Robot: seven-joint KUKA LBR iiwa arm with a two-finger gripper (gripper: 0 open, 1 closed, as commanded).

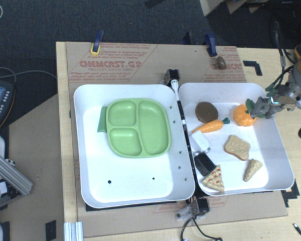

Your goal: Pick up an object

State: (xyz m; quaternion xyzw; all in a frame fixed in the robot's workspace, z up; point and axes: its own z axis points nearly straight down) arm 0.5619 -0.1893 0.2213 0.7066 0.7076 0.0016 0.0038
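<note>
Tool (pixel 261 107) is low over the right bin (pixel 283 154), at its upper right edge, arm coming in from the right. Can't tell how far open it is or whether it has hold of anything (too small and blurred at that spot). Its tip sits just beside the orange toy fruit (pixel 243 115), possibly touching the green leafy top; contact unclear.

Rest of the right bin, going outward: brown round disc (pixel 206 111) upper left, toy carrot (pixel 210 126) just below it lying at a slant, toast-like slice (pixel 237 147) mid-bin, pale cone-shaped piece (pixel 252 169) lower right, pizza slice (pixel 213 178) at the lower left corner, with a black block (pixel 204 162) and a white piece (pixel 200 143) near the left wall.

Left bin (pixel 90 174) holds a green divided plate (pixel 139 127), three compartments, flat, upper half of the bin. Both bins sit on the cardboard-covered bench (pixel 70 74).
</note>
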